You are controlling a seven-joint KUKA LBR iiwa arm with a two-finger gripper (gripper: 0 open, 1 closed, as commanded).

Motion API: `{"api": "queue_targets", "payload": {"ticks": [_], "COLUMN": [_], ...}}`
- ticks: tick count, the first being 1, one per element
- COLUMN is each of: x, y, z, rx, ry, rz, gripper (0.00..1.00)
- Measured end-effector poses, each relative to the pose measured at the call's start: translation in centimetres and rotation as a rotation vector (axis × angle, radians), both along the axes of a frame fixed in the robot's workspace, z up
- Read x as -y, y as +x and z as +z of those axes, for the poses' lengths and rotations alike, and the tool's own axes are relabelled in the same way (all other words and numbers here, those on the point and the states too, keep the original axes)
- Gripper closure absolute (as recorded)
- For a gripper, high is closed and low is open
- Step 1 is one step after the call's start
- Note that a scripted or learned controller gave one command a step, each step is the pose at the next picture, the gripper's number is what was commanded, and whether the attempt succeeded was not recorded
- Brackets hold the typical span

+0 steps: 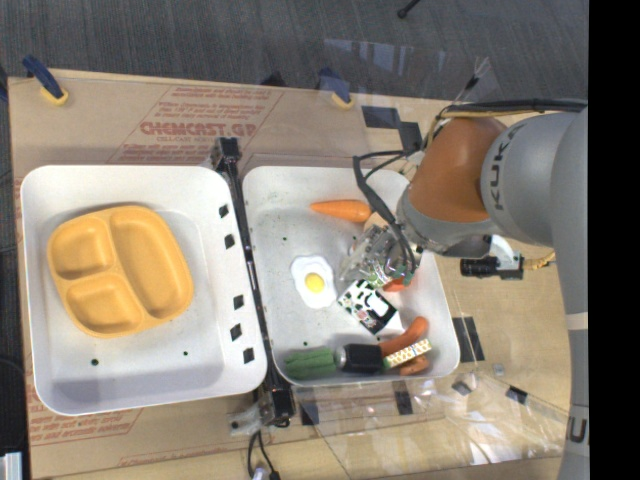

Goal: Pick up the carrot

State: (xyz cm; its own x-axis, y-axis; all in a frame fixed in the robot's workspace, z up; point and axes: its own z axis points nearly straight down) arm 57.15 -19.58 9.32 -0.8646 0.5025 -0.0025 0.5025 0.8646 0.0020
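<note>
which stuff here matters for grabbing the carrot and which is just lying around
For the job:
carrot, at the back of the right bin
claw, just in front of the carrot

Lying about:
fried egg
cucumber
hot dog
yellow tray in the left bin

Grey arm (pixel 545 178) with orange band (pixel 455 168), black cables and a metallic pincer (pixel 385 258).

I see even, bright overhead light; the white bins (pixel 130 388) glare slightly, shadows stay soft, and clear sheeting (pixel 470 408) at bottom right reflects, blurring detail
</note>
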Motion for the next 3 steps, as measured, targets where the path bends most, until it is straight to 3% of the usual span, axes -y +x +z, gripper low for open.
{"api": "queue_targets", "payload": {"ticks": [1,2,3], "x": [1.0,1.0,1.3], "y": [-3.2,-3.2,4.0], "z": [0.1,0.1,0.1], "rx": [0.002,0.002,0.004], "ry": [-0.003,-0.003,-0.003], "rz": [0.36,0.36,0.229], "gripper": [1.0,0.0,0.0]}}
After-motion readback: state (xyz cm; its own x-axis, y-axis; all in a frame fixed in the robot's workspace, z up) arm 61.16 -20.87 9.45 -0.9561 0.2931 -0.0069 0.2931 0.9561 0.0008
